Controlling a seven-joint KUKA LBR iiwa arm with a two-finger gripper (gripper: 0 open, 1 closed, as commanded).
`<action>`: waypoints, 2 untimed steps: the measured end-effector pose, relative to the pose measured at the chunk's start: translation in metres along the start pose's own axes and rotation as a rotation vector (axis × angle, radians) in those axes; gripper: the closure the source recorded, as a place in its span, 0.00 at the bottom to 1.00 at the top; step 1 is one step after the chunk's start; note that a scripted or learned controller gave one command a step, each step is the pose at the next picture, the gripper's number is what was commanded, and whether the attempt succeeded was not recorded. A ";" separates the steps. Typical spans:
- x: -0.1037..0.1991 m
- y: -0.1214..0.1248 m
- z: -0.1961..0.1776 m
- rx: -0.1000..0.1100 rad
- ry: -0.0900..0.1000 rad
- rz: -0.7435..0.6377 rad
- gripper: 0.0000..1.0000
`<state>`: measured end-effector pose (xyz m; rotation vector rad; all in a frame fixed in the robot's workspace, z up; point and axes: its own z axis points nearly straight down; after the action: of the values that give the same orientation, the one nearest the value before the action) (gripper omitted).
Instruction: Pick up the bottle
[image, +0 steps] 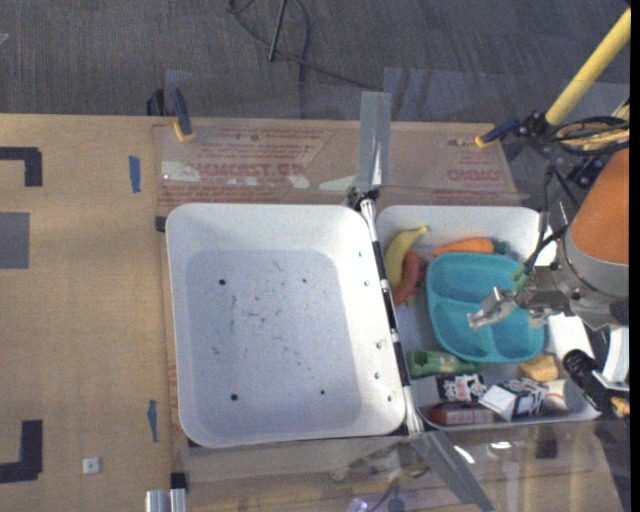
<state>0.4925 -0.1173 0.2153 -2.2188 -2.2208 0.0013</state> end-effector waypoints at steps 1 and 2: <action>-0.065 0.036 0.019 -0.005 -0.002 0.038 0.00; -0.082 0.073 0.095 -0.031 -0.010 -0.057 0.00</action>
<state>0.5652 -0.1992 0.1200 -2.1743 -2.3039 -0.0227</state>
